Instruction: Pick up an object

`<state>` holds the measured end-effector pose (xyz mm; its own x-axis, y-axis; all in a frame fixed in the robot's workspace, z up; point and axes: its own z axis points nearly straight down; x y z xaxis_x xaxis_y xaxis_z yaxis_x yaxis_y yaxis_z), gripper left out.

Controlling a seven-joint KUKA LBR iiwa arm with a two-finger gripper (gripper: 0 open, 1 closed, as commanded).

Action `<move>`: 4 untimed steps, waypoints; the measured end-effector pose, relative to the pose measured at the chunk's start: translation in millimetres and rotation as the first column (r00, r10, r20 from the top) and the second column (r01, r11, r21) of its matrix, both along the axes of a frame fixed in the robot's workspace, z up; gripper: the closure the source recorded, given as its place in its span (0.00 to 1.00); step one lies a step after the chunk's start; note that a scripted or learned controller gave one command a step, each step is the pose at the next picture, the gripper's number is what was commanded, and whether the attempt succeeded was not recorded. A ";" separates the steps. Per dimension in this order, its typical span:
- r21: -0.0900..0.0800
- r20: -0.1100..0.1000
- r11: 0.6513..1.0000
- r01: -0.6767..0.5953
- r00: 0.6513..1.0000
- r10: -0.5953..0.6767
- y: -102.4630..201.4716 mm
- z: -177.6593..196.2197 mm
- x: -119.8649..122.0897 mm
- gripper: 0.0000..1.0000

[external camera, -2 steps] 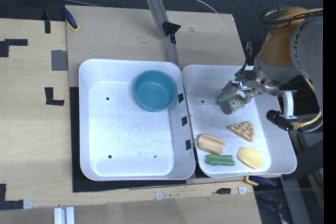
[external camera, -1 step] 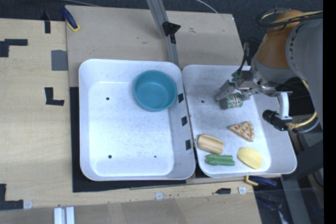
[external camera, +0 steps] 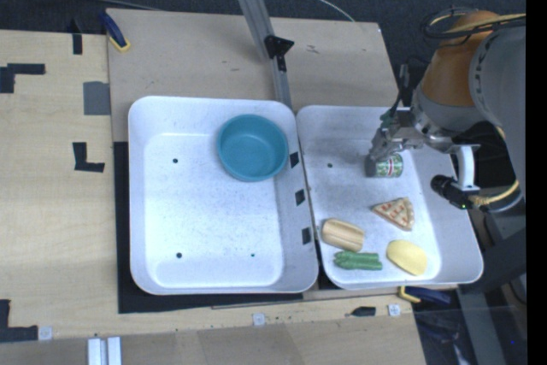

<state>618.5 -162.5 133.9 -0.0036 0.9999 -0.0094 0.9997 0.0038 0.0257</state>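
The step in hand is judged to be the closing and lifting on a small can (external camera: 389, 167), which lies in the right bin (external camera: 342, 141), toward its far right part, directly under the end effector (external camera: 386, 148). The end effector is seen low over the can and seemingly touching its top, but whether it is open or closed cannot be told, nor can a grip on the can be confirmed. For the step to be done well, the can should be centred in the grasp before any closing, and the lift should be taken straight up so that the can is not rolled or knocked sideways. Nearest the camera in the same bin are found a green bean pod (external camera: 356, 261), a bread roll (external camera: 342, 232) just beside it, and a yellow lemon (external camera: 407, 256); a pizza slice (external camera: 394, 213) lies between these and the can, near but apart from it. None of these is judged to block the lift, though the right wall of the bin is close. In the left bin (external camera: 162, 184) a blue bowl (external camera: 252, 147) is set at the far side, well apart. Both bins are carried by the table (external camera: 51, 184).
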 end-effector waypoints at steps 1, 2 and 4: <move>0.008 -0.022 1.000 0.002 1.000 -0.001 1.0 50.0 11.0 1.00; 0.009 -0.025 1.000 0.002 1.000 -0.002 1.5 68.4 11.4 1.00; 0.012 -0.026 1.000 -0.004 1.000 0.004 112.1 89.4 12.7 1.00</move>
